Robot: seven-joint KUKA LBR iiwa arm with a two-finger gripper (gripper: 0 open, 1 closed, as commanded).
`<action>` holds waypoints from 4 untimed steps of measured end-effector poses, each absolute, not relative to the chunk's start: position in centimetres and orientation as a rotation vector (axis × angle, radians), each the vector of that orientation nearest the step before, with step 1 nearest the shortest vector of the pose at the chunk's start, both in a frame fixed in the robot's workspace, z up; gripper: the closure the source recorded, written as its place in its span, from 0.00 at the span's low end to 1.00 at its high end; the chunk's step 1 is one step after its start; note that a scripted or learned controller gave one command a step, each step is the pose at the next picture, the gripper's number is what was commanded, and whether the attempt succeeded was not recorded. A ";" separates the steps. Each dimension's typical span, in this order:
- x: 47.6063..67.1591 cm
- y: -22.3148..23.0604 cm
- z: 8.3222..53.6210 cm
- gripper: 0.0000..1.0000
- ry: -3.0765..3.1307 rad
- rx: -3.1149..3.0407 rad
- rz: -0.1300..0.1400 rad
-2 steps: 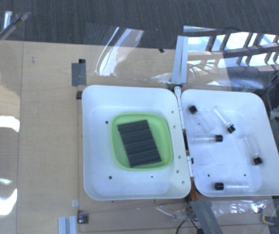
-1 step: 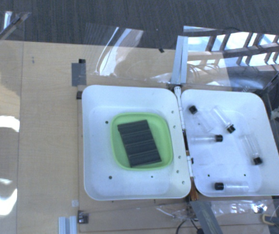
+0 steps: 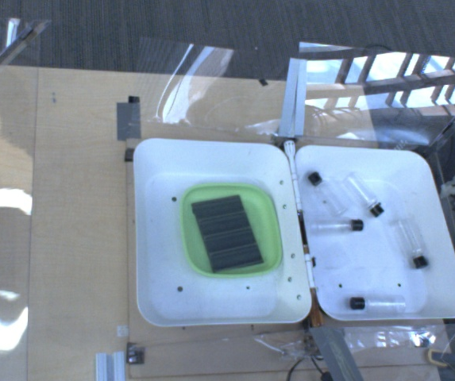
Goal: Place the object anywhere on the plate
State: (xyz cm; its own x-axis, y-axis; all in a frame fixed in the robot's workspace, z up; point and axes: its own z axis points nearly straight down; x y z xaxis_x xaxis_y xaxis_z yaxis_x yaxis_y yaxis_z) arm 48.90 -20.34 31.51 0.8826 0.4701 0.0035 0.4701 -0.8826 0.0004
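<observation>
Plate first: where does it sit?

In the left bin (image 3: 156,292), roughly at its middle. It is a green plate (image 3: 189,236), squarish with rounded corners, lying flat on the white floor of the bin.

And the object?

A dark grey ribbed slab (image 3: 227,233) lies on the plate, inside the green rim on every side. It is turned slightly, so its long edges run at a slant to the bin walls. Green shows all around it.

What about the end effector: spread, pressed together, pinching something?

I cannot tell its state from this view, so I leave it at that.

The right bin (image 3: 441,284)?

It holds five clear vials (image 3: 338,225) with black caps, all lying on their sides and scattered. One cap is near the far left corner, two vials lie near the middle, one sits toward the right wall, one close to the near edge. None touches another as far as I can see.

And the bins themselves?

They touch side by side on the pale wooden tabletop (image 3: 68,213).
</observation>
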 end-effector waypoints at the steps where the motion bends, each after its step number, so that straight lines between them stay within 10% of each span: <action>1: 48.9 -20.4 31.1 0.00 -0.664 -3.070 -0.008; 4: 48.9 -20.4 29.9 0.00 -0.342 -3.122 -0.006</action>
State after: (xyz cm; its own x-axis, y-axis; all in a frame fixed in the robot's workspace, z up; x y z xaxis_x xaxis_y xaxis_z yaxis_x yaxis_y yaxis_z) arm 48.89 -20.44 29.94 0.9763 0.2165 0.0040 0.2165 -0.9763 -0.0002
